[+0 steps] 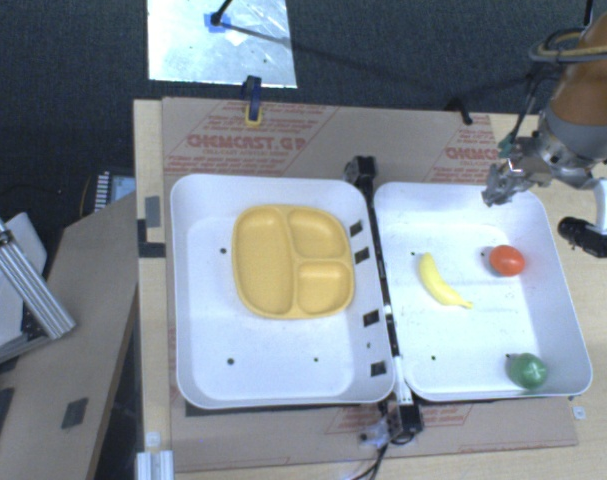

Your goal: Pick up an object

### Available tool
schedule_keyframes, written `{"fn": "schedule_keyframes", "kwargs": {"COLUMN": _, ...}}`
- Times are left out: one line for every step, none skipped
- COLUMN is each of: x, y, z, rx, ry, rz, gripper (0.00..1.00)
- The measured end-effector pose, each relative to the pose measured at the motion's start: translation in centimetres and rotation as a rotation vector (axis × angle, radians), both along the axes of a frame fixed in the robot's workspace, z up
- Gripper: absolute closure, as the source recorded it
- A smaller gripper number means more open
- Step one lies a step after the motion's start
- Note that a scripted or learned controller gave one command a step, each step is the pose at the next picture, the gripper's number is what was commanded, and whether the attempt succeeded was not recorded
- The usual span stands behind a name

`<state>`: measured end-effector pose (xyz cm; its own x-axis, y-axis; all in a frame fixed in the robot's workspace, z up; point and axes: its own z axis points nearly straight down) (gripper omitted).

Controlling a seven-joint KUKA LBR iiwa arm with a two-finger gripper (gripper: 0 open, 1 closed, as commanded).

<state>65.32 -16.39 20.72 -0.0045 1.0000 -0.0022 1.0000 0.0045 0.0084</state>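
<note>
A yellow banana [442, 281] lies near the middle of the right bin [463, 368]. An orange-red round fruit [506, 260] sits to its right, and a green round fruit [527, 370] rests in that bin's near right corner. My gripper [501, 189] hangs over the right bin's far right corner, above and apart from the orange-red fruit. Nothing shows between its fingers.
The left bin [203, 368] holds a yellow divided plate [291, 261]. A black divider strip [375, 268] with clips runs between the bins. Cardboard [283, 138] lies under both bins. A shiny metal sheet [223, 28] lies on the dark floor behind.
</note>
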Motion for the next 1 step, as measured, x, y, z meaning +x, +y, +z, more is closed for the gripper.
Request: {"fn": "schedule_keyframes", "kwargs": {"x": -0.79, "y": 5.27, "z": -0.7, "rx": 0.004, "ry": 0.007, "rz": 0.004, "gripper": 1.0}}
